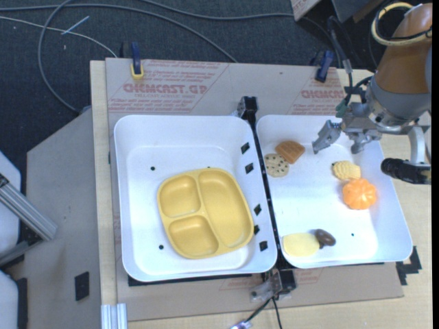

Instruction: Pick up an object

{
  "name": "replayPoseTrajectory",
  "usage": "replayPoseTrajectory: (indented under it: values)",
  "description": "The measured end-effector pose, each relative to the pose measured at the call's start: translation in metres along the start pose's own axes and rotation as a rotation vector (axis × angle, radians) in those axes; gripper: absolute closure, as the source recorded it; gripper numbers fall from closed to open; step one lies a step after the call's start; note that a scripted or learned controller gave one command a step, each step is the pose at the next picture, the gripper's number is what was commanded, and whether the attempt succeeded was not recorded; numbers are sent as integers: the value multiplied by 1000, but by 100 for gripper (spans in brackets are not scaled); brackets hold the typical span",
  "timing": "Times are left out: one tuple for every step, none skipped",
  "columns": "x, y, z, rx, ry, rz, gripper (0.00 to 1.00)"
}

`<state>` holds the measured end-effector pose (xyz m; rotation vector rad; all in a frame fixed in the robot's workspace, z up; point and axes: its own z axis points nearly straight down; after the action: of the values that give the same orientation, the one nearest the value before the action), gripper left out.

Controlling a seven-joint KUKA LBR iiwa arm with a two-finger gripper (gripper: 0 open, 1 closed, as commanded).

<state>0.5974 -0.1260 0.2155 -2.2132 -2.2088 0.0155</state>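
Note:
The right bin [384, 249] holds several toy foods. A brown toast piece [291, 151] and a chocolate-chip cookie [276, 164] lie near its left wall. A yellow biscuit [346, 170] and an orange fruit [359, 193] sit toward the right. A pale yellow slice [300, 245] and a small brown piece [324, 237] rest at the front. My gripper [341, 141] hovers over the back of this bin, open, with nothing between its fingers. It is just right of the toast and above the biscuit.
The left bin [130, 184] holds a yellow divided plate [204, 212]. A black divider with clips [257, 177] runs between the bins. Blue clamps [136, 62] stand at the board's back edge. The arm [405, 67] comes in from the upper right.

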Motion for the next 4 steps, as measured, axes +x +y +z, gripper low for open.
replayPoseTrajectory:
  values:
    - [0, 2, -6, -11, -2, -3, 0]
    - [1, -7, 56, -4, 0, -2, 0]
    - [-1, -17, 108, -4, 0, -2, 0]
    - [0, -17, 135, -10, -1, -2, 0]
